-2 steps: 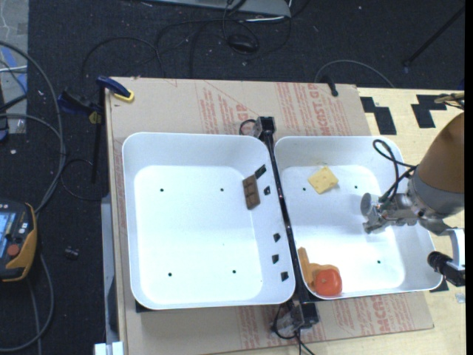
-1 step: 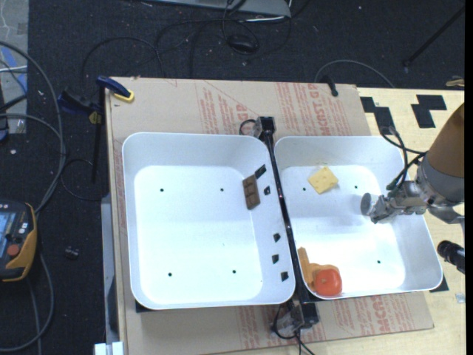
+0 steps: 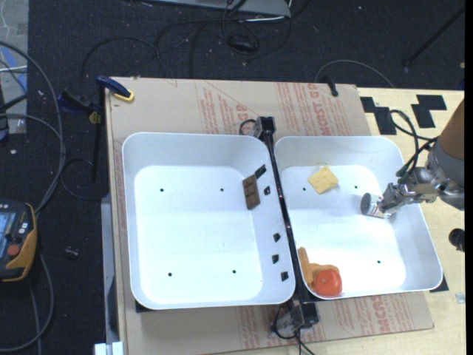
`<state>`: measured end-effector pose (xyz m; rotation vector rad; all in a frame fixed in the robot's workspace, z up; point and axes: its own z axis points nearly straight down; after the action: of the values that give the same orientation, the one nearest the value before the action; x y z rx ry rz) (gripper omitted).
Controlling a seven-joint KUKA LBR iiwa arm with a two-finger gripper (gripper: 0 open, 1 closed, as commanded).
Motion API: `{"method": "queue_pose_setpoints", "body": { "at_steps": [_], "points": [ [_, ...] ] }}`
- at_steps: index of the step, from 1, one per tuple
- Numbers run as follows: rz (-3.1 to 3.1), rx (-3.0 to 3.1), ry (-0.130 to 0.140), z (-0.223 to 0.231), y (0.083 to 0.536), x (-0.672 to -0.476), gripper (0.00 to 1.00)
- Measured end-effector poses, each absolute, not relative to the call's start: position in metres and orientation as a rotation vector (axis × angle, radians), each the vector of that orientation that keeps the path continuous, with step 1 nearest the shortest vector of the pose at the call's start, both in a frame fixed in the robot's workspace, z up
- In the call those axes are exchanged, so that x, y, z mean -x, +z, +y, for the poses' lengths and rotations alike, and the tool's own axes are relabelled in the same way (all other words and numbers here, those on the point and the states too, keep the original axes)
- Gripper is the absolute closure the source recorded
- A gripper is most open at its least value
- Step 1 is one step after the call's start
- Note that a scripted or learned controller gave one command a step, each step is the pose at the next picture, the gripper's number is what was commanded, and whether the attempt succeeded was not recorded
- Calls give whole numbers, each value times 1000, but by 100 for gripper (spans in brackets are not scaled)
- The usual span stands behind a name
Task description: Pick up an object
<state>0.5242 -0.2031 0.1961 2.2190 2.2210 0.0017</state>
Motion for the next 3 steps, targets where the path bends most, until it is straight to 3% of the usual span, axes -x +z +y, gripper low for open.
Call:
{"method": "queue_pose_setpoints", "body": {
  "at_steps": [1,2,3],
  "points": [
    [2220,-2218,3,-201,255,-532,100],
    [2222,-2221,0,-201,268,-532,100],
    [2225,-2220,-1,-155,254,-533,100]
  ]
}}
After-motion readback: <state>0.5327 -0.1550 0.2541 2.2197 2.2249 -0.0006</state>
